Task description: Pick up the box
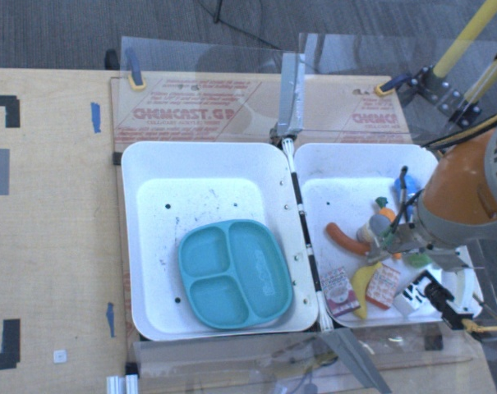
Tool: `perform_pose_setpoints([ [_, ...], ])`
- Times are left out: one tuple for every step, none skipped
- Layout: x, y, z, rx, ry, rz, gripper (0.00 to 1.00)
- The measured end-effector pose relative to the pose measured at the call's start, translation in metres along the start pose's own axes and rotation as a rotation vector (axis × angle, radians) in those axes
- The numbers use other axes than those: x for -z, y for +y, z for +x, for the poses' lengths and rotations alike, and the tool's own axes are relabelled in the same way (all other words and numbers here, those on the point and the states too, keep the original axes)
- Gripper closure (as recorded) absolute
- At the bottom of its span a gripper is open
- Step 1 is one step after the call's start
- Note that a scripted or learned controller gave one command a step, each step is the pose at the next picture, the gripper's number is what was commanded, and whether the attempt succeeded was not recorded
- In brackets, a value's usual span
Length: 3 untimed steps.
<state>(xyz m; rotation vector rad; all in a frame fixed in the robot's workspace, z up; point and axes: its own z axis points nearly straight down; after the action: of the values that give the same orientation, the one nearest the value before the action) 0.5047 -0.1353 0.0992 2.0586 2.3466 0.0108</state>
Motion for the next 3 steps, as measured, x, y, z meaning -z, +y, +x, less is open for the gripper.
perform_pose_setpoints([
  [-0.009,-0.018,0.027,0.073,0.002,0.002,1.00],
  [0.086,-0.012,0.089,-0.003,0.010,0.018,1.00],
  [0.113,0.106,0.102,-0.266,0.006,0.019,1.00],
])
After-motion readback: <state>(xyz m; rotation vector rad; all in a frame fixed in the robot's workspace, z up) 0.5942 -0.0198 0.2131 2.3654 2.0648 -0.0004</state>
